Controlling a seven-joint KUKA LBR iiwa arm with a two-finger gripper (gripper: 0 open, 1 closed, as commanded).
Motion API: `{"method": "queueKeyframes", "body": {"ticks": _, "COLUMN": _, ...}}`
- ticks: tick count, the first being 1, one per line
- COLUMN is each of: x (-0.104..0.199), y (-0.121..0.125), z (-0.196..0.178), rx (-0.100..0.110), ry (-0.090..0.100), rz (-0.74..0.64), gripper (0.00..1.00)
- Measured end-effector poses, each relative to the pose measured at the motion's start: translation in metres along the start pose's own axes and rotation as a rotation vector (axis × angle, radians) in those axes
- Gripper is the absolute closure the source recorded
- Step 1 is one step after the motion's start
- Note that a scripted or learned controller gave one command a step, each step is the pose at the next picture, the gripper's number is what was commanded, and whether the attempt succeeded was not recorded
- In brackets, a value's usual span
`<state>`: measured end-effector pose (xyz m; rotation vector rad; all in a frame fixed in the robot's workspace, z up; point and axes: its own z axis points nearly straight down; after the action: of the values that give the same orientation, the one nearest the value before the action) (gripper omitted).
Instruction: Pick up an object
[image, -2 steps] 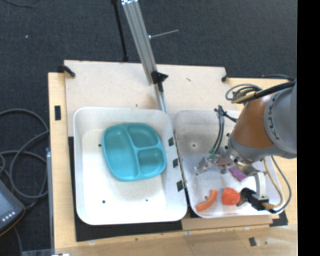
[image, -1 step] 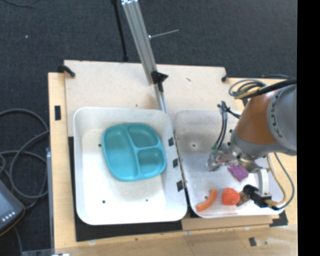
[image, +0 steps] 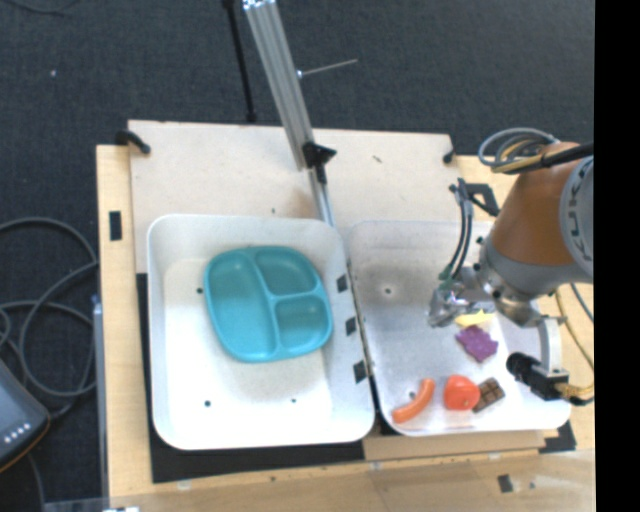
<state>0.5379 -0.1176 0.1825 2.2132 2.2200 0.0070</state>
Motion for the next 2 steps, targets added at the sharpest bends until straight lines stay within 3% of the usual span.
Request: {"method": "queueKeyframes", "body": {"ticks": 2, "x": -0.012, "y": 0.003, "z": -0.099, "rx": 0.0, "ry": -0.001, "rz": 0.0, "gripper": 1.0}}
